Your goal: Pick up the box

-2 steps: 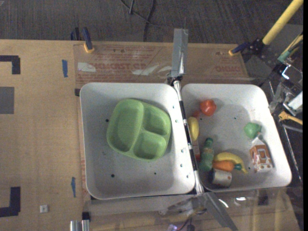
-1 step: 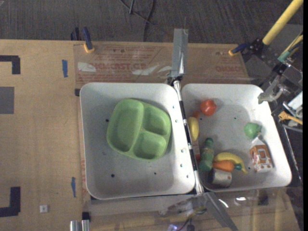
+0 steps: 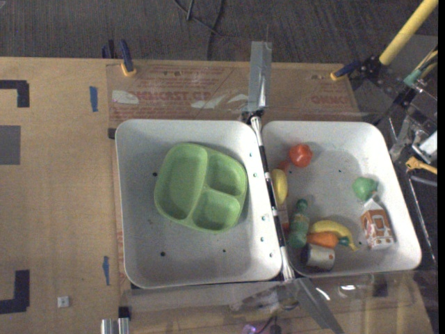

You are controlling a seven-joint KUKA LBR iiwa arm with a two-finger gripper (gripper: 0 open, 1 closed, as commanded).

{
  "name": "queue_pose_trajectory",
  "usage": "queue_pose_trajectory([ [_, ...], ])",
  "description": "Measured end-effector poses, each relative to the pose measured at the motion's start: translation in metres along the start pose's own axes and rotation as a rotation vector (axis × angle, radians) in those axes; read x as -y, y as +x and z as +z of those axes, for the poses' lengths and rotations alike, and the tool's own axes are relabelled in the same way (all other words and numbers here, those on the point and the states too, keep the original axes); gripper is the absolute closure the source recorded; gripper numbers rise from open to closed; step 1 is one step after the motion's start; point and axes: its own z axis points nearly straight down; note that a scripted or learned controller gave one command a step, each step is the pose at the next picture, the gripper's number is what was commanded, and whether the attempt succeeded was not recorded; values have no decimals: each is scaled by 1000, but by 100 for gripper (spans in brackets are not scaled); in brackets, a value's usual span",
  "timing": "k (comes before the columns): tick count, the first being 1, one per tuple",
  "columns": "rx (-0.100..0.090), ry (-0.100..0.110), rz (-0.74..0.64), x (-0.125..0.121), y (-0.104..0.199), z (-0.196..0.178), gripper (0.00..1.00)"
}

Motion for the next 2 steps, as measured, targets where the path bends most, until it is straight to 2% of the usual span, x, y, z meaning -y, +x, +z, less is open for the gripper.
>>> queue_pose_trajectory([
  [1,0,1,0,0,0,0,0],
  [2,2,0,-3,0,1,-10,100],
])
